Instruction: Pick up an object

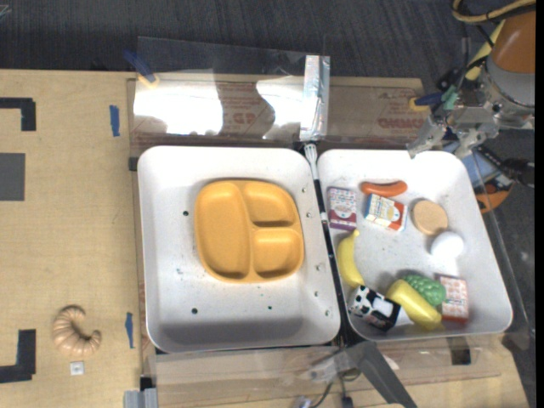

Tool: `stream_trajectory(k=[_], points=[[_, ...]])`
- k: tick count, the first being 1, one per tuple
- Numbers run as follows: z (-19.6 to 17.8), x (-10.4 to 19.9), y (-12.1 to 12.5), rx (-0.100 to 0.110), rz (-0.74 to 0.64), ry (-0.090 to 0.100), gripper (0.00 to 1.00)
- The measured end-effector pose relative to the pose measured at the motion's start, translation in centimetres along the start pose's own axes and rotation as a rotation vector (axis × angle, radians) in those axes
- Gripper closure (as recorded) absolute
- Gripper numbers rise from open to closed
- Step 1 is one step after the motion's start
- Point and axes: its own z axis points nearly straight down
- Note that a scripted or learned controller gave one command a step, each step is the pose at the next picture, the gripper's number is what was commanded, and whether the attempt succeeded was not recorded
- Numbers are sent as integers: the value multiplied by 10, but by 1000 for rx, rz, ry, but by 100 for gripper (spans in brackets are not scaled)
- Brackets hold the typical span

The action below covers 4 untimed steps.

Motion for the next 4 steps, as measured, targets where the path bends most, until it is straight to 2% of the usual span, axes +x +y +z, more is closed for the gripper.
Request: stream_trajectory(k=[1,2,3,4], points=[[158,-13,3,-4,44,0,0],[162,4,-3,-13,79,-3,0],[167,-20,11,-24,-72,0,0],[167,-43,-51,-25,-134,-4,0]])
